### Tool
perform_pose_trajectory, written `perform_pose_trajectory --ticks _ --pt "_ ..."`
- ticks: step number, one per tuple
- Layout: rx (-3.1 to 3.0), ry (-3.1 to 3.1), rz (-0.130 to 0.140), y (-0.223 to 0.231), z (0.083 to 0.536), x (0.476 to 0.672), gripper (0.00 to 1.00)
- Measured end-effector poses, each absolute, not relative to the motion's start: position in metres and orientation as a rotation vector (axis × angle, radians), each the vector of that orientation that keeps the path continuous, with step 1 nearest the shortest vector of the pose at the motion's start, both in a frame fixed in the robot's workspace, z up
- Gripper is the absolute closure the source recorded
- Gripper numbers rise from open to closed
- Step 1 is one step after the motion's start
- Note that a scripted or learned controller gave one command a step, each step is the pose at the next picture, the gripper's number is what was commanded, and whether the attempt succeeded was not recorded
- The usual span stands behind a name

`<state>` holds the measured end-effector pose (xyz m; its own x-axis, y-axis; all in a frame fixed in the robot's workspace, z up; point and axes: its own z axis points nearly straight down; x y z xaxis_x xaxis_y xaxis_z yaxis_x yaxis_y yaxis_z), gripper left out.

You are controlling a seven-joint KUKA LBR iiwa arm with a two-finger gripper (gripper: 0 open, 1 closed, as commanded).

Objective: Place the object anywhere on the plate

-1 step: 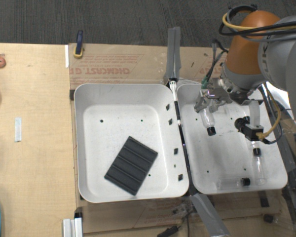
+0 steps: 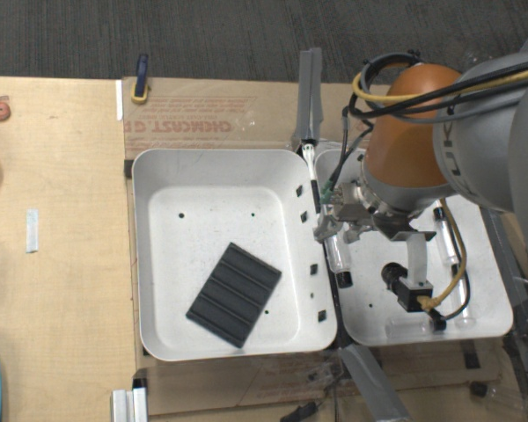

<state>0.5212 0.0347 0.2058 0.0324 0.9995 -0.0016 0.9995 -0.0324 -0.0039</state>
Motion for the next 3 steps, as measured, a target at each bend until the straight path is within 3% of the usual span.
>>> perform_pose_trajectory --ticks 1,2,3 --pt "-2.103 -2.333 0.006 0.084 0.190 0.547 1.00" --pt "-1.945 -2.464 0.005 0.068 0.195 0.477 1.00" --pt "-1.766 -2.599 0.005 0.127 0.298 0.522 1.00"
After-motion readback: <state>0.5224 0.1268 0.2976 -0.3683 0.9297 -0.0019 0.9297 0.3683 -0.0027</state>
